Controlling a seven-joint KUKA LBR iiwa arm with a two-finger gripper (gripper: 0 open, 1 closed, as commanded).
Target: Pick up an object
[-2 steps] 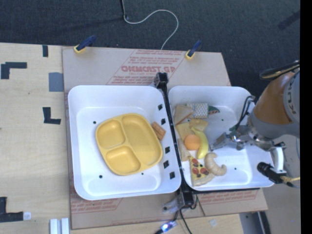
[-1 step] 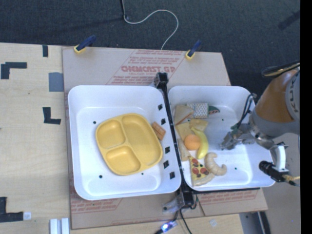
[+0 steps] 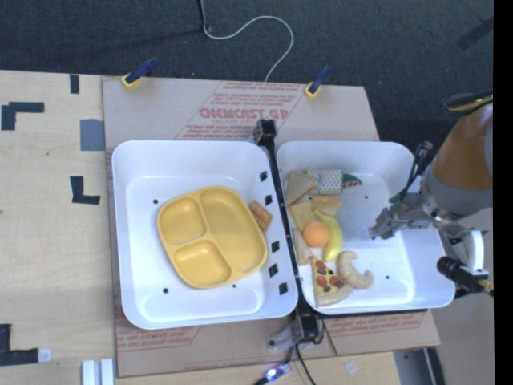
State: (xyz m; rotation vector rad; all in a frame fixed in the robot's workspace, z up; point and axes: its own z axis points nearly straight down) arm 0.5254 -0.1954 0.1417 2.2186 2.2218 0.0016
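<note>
The end effector (image 3: 383, 227) hangs low over the right bin (image 3: 401, 291), in its right half, above a bare patch of the white floor. It is dark and small in the picture, and I cannot tell how it is set or whether it has anything in it; nothing can be seen hanging from it.

All the things to pick lie to the left of the end effector in the camera view, gathered along the left wall of the same bin. The nearest ones are the banana (image 3: 331, 229) and the orange ball (image 3: 316, 234), which touch each other; the banana's long axis runs roughly from top to bottom of the view, so it lies across the line of approach. Below them are a pale, curved, peanut-like piece (image 3: 353, 273) and a pizza slice (image 3: 325, 283), also close together. Higher up there is a tan flat piece (image 3: 300, 187) and a small grey patterned block (image 3: 329, 181).

My judgement is that the coming move is a short travel to the left. The pale curved piece stands a little apart from the heap, so it looks the easiest to reach; the banana and the ball are crowded.

The left bin (image 3: 136, 183) holds a yellow divided plate (image 3: 210, 236) with a small brown piece (image 3: 260, 213) at its edge. Both bins rest on cardboard (image 3: 232, 111) on the worktop (image 3: 48, 215).
</note>
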